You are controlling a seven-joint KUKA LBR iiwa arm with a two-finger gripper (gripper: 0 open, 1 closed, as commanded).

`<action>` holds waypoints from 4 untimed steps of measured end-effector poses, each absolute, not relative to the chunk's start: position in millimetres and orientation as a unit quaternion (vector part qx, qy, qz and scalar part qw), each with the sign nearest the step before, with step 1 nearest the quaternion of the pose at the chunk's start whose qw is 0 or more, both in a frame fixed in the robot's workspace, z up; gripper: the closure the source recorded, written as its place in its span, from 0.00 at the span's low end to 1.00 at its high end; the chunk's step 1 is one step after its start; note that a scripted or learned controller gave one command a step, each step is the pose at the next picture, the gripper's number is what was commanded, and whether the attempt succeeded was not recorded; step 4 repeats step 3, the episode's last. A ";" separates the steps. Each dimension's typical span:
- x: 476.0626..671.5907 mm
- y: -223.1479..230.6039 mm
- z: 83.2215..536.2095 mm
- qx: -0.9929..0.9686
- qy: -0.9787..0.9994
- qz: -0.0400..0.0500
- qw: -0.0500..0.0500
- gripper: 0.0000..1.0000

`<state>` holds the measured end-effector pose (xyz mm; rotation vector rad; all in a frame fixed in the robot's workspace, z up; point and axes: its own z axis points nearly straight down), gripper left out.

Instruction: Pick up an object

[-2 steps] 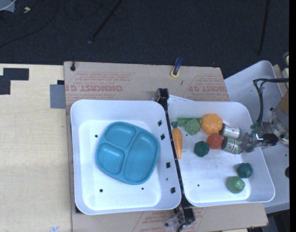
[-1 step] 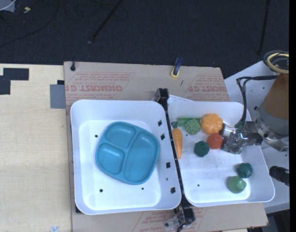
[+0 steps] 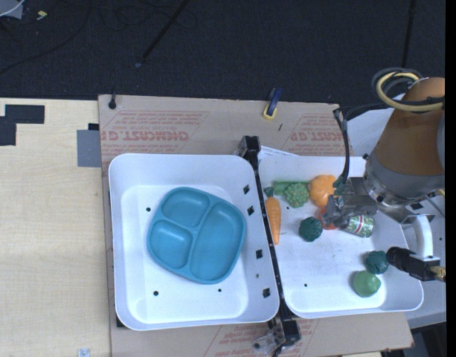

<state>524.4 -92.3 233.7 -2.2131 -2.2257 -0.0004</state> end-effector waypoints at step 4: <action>532.6 -7.0 216.5 -0.708 -0.707 0.002 0.002 1.00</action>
